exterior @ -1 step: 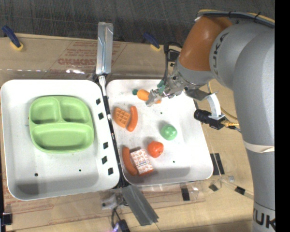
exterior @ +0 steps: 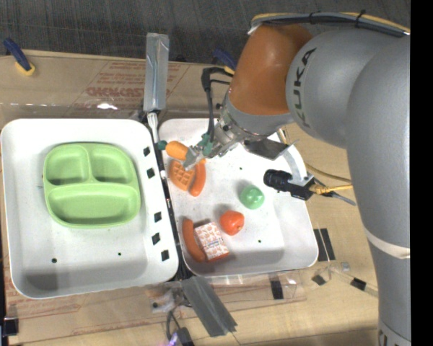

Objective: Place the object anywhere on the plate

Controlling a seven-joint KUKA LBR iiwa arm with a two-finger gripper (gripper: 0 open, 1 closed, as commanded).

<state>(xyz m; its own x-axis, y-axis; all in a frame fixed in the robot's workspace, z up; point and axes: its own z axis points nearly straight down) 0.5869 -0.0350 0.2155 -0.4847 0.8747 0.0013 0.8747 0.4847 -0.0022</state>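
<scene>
**End effector low in the right bin, over the orange toy food**

The grey arm (exterior: 346, 71) reaches in from the right, and its orange band (exterior: 263, 67) hides much of the right bin's (exterior: 292, 225) far edge. The end effector (exterior: 200, 152) sits low at that bin's left side, just above a waffle-like orange piece (exterior: 180, 173) and a small carrot-like piece (exterior: 176, 149). Whether its fingers are spread or pressed together cannot be told: they are small, partly greenish, and merge with the toys beneath. Nothing can be seen clearly between them.

An orange sausage-shaped piece (exterior: 197, 182) lies touching the waffle piece. Further toward the near side lie a green ball (exterior: 252, 197), a red tomato-like piece (exterior: 232, 223), and a small patterned box (exterior: 211, 241) resting against a reddish hot dog (exterior: 191, 240), which is partly covered by the box. A black fitting (exterior: 285, 182) on the arm overhangs the bin's right side.

The green divided plate (exterior: 92, 184) sits in the left bin (exterior: 29, 265), well apart from all the toys, with its three compartments bare. The worktop (exterior: 72, 78) beyond the bins is brown cardboard, with print too faint to read.
</scene>
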